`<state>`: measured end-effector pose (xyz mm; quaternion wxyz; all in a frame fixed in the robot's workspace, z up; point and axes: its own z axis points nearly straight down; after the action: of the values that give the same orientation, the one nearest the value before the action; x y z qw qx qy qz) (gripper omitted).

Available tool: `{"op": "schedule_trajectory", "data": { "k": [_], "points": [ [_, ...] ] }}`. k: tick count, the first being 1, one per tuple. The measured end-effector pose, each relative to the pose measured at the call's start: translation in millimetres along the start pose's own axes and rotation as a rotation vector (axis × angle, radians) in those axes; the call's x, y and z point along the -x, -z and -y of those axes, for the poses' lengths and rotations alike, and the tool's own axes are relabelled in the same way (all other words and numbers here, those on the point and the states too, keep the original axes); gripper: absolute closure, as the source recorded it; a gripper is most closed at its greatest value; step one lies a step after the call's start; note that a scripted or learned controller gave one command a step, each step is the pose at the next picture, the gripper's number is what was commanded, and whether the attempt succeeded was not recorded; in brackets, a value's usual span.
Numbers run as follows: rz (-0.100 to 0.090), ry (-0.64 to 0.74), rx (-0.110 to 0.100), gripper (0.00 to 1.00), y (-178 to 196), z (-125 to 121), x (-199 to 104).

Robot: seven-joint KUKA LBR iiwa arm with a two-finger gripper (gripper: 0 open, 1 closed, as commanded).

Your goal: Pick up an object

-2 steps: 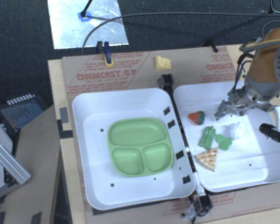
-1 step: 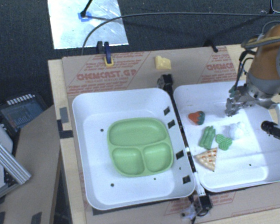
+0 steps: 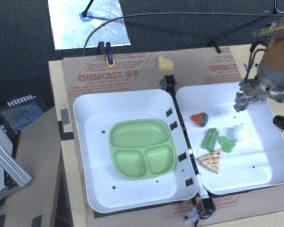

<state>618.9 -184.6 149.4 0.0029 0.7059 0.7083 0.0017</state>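
Though arm (image 3: 278,63) cut off, gripper (image 3: 243,100) blurred.

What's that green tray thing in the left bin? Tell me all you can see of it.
The green tray is a pale green divided plate, plastic by its look, with rounded corners: one wide compartment at the back, two smaller ones in front. It lies flat, near the middle of the left white bin, touching only the bin's floor.

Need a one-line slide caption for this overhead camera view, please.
Gripper poised over the right bin near toy foods; green divided plate sits in the left bin.
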Motion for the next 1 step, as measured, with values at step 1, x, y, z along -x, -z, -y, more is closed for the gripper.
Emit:
{"op": "schedule_trajectory", "data": {
  "k": [1],
  "points": [
    [0.000,0.002,0.001,1.00,50.0,-3.9,-9.1]
  ]
}}
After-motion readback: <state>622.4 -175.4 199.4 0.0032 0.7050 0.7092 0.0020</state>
